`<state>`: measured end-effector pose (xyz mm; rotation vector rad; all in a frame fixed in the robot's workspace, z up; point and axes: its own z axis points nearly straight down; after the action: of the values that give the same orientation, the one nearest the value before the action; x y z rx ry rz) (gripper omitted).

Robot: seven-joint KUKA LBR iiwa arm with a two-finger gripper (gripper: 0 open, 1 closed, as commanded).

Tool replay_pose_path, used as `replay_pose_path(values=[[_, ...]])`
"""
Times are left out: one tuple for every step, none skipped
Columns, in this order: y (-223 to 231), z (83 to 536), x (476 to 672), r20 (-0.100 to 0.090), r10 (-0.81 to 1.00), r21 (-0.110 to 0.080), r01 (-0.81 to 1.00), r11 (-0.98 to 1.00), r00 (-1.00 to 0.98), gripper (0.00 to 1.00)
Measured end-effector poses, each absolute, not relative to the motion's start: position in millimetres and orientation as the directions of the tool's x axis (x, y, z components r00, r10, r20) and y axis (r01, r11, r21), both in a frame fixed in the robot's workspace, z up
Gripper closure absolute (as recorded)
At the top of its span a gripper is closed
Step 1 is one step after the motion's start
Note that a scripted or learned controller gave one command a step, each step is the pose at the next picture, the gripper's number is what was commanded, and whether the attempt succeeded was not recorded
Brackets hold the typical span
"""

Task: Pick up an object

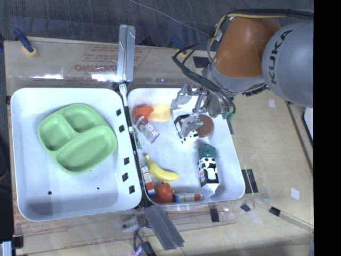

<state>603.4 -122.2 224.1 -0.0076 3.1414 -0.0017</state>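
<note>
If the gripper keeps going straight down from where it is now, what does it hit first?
Most likely the small black-and-white object lying in the right bin, directly under the gripper. A brown round piece sits just beside it; depth is hard to judge from this slanted view.

Lay flat in right bin: curved yellow plastic banana (162, 170), black-and-white patterned carton (208, 172), red round tomato (164, 192), small orange toy (142, 111).

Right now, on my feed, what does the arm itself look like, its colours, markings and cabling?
The arm is a rounded grey body with black KUKA lettering on its shell and a glossy orange band above the wrist. Black cables loop from the band toward the wrist. The end effector is a cluster of bare silvery metal parts.
</note>
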Motion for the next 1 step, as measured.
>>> replay_pose_path(values=[[-97.1,110.6,655.9,-0.013,-0.087,-0.004,-0.087,0.996,-0.996,0.0]])
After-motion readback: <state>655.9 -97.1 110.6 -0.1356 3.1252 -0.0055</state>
